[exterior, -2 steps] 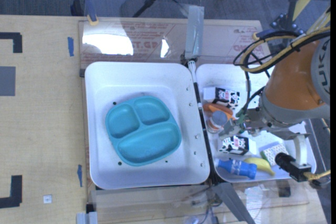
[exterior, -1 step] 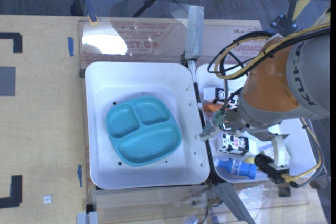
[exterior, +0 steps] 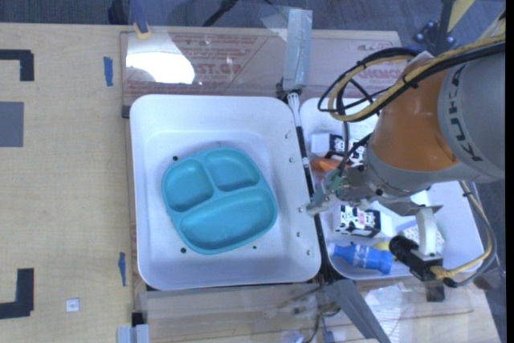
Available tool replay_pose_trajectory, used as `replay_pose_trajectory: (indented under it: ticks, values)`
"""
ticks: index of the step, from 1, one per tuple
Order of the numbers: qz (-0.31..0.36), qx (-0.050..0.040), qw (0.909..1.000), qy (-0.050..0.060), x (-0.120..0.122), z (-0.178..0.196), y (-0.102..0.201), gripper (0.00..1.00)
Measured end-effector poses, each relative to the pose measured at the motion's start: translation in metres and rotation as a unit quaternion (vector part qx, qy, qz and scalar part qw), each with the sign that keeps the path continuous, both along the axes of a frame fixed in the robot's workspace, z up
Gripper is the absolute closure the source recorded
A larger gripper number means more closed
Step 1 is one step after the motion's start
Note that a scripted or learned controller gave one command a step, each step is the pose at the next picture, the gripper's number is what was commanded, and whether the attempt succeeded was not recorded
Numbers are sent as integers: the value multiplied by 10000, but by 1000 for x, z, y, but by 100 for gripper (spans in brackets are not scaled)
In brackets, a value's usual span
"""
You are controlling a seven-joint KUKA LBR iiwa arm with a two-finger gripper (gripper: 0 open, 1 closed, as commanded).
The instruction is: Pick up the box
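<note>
The box (exterior: 358, 219) lies in the right bin (exterior: 470, 209), near a blue bottle (exterior: 361, 257) — not picked up yet. The arm (exterior: 418, 132) hangs close over it — I cannot tell if the jaws are apart or together.

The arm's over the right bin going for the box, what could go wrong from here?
One: the box lies close to a blue cylinder in the right bin, so the claw might catch that instead. Two: the claw hangs near the bin's inner wall and could knock it on the way down.
</note>
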State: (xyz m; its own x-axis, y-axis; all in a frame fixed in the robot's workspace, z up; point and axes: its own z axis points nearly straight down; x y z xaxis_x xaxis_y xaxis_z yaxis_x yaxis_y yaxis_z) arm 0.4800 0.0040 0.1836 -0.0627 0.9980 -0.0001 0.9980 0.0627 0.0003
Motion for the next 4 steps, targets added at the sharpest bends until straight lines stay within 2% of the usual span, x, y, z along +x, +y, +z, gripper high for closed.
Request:
replay_pose_trajectory:
  ticks: [1, 2, 3, 4]
  values:
    - [-95, -1, 10000, -1, 0, 0, 19, 0]
    - [790, 3, 9969, 11, 0, 2, -18, 0]
    - [587, 3, 9983, 8, 0, 0, -5, 0]
    - [1460, 6, 9893, 14, 0, 0, -13, 0]
